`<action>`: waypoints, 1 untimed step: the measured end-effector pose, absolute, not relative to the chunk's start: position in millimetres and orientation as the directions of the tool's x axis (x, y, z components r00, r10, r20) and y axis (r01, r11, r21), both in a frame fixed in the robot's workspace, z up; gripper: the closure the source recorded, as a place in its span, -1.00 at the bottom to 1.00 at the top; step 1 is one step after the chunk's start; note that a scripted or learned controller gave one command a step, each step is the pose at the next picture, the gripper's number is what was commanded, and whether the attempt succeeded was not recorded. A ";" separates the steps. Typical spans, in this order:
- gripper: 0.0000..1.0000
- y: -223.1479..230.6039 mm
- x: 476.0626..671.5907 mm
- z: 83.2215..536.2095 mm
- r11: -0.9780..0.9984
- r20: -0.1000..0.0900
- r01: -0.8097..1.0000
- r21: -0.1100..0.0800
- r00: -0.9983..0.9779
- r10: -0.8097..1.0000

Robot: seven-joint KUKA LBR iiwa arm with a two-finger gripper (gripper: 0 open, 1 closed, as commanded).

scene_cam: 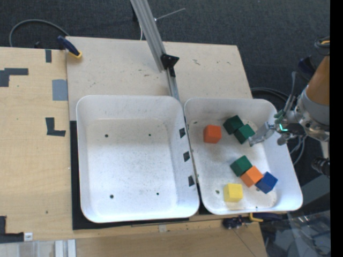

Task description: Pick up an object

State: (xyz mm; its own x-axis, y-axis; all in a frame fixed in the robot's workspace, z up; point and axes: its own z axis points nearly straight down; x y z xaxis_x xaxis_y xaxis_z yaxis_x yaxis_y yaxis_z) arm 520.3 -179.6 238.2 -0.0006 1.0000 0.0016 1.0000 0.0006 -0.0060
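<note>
Camera view has my tool (263,135) low over the right bin (284,197), reaching in from its right rim. I cannot tell its state at this size. It sits just beside a dark green cube (246,133), which touches a second green cube (232,124); that pair looks like my nearest target. An orange cube (212,134) stands apart to their left. Nearer the front, green, orange and blue cubes cluster tightly, with a yellow cube (233,192) just beside them. The crowding could hamper a clean grasp.
</note>
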 end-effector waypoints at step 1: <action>-1.00 -179.5 521.2 240.5 0.002 0.000 1.000 -0.001 -0.002 1.000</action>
State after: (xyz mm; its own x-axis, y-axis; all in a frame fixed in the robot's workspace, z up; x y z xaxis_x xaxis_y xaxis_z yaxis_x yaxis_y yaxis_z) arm 521.2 -179.5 240.5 -0.0024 1.0000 0.0003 1.0000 0.0024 -0.0014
